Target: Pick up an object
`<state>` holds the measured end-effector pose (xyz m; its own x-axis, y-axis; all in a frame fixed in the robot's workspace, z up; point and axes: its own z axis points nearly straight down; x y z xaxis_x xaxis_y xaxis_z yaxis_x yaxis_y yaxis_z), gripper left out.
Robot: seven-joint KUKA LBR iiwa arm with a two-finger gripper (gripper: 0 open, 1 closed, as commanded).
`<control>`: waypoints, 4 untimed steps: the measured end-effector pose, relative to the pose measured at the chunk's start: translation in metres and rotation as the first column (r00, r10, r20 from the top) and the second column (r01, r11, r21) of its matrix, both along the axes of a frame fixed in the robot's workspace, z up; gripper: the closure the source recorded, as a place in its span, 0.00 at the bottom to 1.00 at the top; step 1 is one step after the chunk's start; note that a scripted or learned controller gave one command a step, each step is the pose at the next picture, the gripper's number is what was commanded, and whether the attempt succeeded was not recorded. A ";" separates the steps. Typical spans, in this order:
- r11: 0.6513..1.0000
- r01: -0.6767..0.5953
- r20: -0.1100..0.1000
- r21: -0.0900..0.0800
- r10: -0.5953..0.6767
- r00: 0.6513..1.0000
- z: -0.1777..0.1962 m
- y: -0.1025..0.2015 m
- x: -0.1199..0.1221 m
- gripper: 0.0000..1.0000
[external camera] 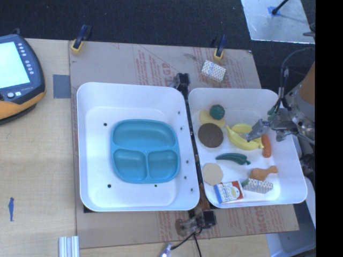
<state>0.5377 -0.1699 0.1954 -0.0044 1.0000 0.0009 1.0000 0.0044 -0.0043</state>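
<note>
- Banana is the likeliest target: yellow, curved, lying in the right bin, directly under and just left of the gripper.
- Gripper: hangs low over the banana's right end; nothing shows between its fingers, and whether they are wide or narrow I cannot tell from this angle.
- Carrot lies just right of the banana, touching or nearly so, partly under the gripper.
- Green pepper lies just below the banana; brown disc just to its left; green ball above-left, resting on a yellow piece that is partly hidden.
- Farther from the banana: tan disc, chicken leg, red-and-white carton, patterned packet.
- Risks, as judgement:
  - Crowding: closing here could catch carrot and banana together, or pinch neither cleanly.
  - Curved, smooth banana may roll or squirt out of a grip taken near its tip.
  - Descending off-centre could shove the neighbours instead of grasping.
- Counts: two bins; one blue divided plate in the left bin, well apart from the banana; two discs; one each of banana, carrot, pepper, ball, chicken leg, carton, packet.
</note>
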 end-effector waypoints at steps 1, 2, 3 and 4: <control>1.000 -0.001 0.010 -0.007 0.001 1.000 -0.099 0.034 0.021 0.00; 1.000 0.001 0.004 0.000 -0.001 1.000 -0.067 0.049 0.119 0.00; 1.000 0.000 0.000 -0.002 0.000 1.000 -0.058 0.049 0.067 0.00; 1.000 -0.001 0.002 -0.002 0.001 1.000 -0.102 0.056 0.030 0.00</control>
